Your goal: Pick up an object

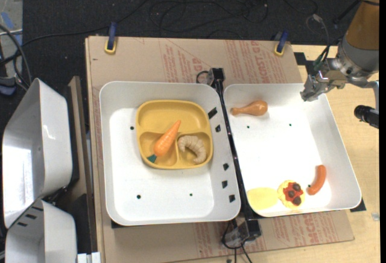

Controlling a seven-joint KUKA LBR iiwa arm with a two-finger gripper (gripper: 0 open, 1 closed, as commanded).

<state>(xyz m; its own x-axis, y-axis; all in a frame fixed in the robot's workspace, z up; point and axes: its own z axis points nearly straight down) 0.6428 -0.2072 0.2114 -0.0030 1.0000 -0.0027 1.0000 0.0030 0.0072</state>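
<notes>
- Two shallow white bins sit side by side on the bench: the left bin (120, 195) and the right bin (338, 153).
- The left bin holds a yellow divided plate (151, 114), lying toward that bin's far half.
- On the plate, a toy carrot (167, 139) lies slantwise across the divider, and a pale toy shrimp (193, 148) curls just beside it in the right-hand compartment.
- In the right bin, a toy chicken drumstick (250, 109) lies near the far left corner, well apart from everything else there.
- Along the near edge of the right bin lie a yellow flat piece (261, 197), a small pizza-like toy (292, 193) touching it or just beside it, and a toy sausage (317, 179) tilted near the right wall.
- The gripper (312, 91) hangs over the far right corner of the right bin, well apart from every toy; whether its fingers are open or closed cannot be told, and nothing is seen between them.
</notes>
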